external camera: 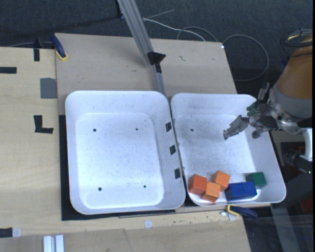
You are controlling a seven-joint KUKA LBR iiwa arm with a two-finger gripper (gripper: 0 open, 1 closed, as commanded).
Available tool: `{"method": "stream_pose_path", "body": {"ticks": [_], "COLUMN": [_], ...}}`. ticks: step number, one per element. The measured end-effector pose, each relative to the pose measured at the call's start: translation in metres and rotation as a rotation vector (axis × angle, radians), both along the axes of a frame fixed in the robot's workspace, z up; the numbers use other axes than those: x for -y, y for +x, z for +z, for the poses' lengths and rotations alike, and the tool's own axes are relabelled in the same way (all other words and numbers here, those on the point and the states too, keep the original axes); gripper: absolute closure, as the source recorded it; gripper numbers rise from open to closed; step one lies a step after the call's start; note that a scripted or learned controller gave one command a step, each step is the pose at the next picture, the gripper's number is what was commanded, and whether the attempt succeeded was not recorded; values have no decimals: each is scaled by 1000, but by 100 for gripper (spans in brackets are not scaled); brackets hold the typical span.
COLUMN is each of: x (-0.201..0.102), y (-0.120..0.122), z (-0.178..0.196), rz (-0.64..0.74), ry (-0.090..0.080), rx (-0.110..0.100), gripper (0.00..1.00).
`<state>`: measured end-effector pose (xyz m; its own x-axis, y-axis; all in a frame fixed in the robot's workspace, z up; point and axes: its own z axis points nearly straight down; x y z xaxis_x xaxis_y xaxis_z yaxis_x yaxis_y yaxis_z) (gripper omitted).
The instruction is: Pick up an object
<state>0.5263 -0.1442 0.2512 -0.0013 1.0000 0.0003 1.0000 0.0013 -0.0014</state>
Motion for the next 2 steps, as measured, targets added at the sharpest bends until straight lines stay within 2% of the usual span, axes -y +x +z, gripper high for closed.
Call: {"method": "stream_pose_path", "body": {"ticks": [1, 2], "x": [-12, -31], "y": [41, 28], "z": [-44, -163], "rz": [2, 0], "ry": [-1, 0], "rx": [-2, -3], "gripper": [0, 0]}}
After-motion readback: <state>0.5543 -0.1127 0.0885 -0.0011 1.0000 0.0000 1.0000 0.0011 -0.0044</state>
